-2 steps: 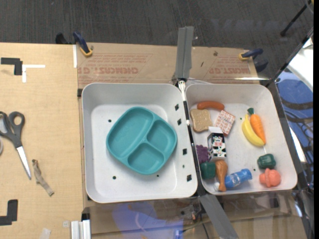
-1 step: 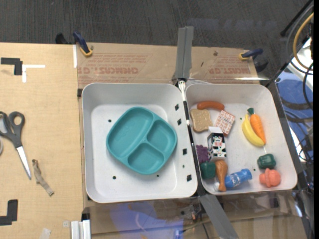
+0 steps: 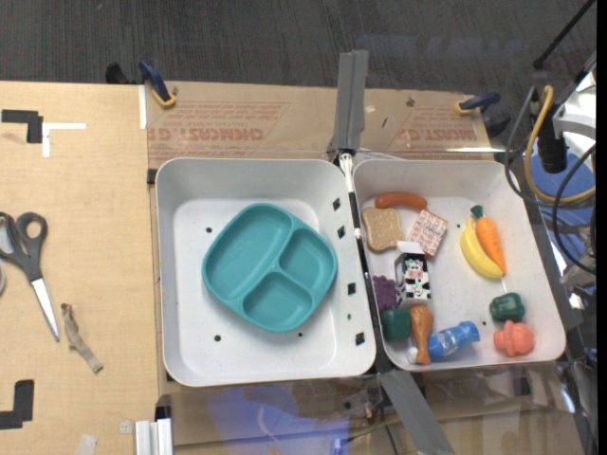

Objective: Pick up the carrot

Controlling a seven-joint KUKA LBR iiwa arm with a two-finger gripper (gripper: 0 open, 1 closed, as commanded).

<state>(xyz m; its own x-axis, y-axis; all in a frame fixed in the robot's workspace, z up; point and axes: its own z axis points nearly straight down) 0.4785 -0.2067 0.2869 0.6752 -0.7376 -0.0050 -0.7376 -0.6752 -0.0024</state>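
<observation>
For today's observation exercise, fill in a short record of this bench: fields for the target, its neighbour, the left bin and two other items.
target: carrot, orange, in the right bin
neighbour: banana, touching the carrot's left side
left bin: holds a teal divided plate
other items: sausage near the right bin's far wall; blue bottle near its front

Lab bench, clamped cardboard (image 3: 313, 121), cables (image 3: 555, 173)

Dark carpeted floor (image 3: 237, 17) lies behind a pale wooden bench (image 3: 71, 254) under cardboard sheets (image 3: 247, 126).
</observation>
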